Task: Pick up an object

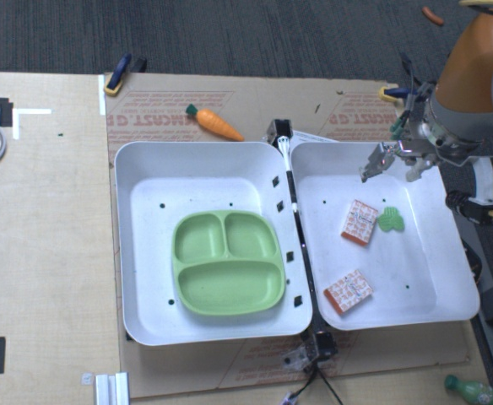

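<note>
While two-finger gripper (392, 160) hung spread, holding nothing, at right white bin's (449, 298) twelve o'clock, small red-and-white printed carton (360, 223) lay mid-bin; likely light, stiff; grip across short flat sides.

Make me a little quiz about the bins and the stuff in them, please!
1. True or false: the green plate lies in the left bin.
2. How many red-and-white boxes lie in the right bin?
3. Where is the carrot? A) in the left bin B) on the cardboard behind the bins C) in the right bin

Key
1. True. The plate has three sections.
2. Two: one box beside a small green toy, another box near the front rim.
3. B. The carrot lies outside both bins.

The gripper hangs over the right bin's back edge.
</note>
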Controlling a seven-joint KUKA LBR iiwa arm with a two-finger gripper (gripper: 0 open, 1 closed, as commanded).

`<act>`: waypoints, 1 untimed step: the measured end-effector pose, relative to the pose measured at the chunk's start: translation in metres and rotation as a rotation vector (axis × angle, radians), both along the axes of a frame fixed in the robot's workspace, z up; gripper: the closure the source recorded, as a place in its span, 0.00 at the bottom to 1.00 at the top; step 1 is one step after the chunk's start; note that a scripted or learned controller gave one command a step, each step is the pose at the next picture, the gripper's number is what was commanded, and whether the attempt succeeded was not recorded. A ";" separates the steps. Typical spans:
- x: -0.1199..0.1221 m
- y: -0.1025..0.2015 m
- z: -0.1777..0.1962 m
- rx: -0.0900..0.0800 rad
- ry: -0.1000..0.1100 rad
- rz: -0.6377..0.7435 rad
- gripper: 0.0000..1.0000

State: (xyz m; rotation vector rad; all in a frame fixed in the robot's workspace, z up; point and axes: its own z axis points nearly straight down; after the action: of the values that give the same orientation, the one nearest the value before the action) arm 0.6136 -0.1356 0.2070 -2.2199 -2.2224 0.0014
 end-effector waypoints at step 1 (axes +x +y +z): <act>-0.030 0.030 -0.110 -0.002 -0.009 0.230 0.00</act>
State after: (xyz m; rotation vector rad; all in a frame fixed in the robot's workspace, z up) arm 0.5838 -0.1058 0.0968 -1.9553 -2.4685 -0.0053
